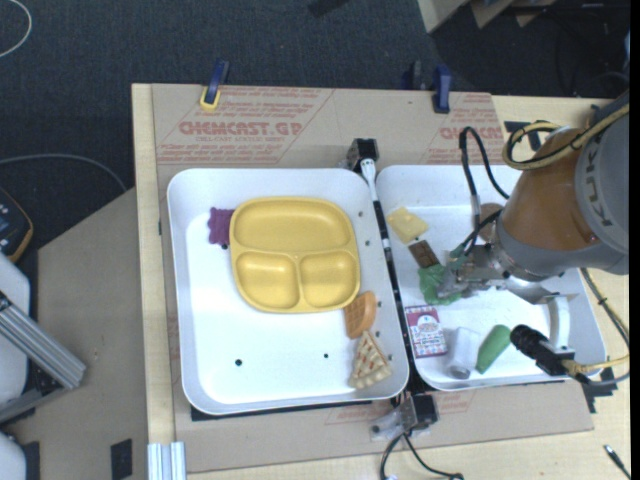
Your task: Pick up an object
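Hovering low, pincer (pixel 452 276) over green piece (pixel 432 284); grip state can't tell. Rec: descend straight, avoid brown block (pixel 424 255) just beyond.

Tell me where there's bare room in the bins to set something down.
Left bin: open floor in front of the yellow tray, left of the waffle piece. Right bin: crowded around the claw, with a small gap along its back wall.

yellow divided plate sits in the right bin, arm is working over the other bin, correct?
Not quite. The camera view shows the yellow divided plate in the left bin; the gripper is down in the right bin, so the arm is indeed over the other bin.
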`<action>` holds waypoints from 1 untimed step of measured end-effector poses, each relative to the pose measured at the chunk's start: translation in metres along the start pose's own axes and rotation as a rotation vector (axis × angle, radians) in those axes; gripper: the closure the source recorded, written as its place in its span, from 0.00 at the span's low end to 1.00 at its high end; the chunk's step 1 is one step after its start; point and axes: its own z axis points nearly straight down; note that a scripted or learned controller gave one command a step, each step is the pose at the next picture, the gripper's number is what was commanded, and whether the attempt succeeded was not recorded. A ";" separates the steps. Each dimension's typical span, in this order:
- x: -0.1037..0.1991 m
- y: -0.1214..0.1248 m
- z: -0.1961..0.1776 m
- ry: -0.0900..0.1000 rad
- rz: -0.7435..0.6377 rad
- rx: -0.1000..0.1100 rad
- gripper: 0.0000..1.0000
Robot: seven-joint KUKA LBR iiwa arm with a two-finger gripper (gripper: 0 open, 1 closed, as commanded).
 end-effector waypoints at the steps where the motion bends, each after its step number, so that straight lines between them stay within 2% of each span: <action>1: 0.000 -0.003 -0.062 -0.003 -0.003 -0.001 1.00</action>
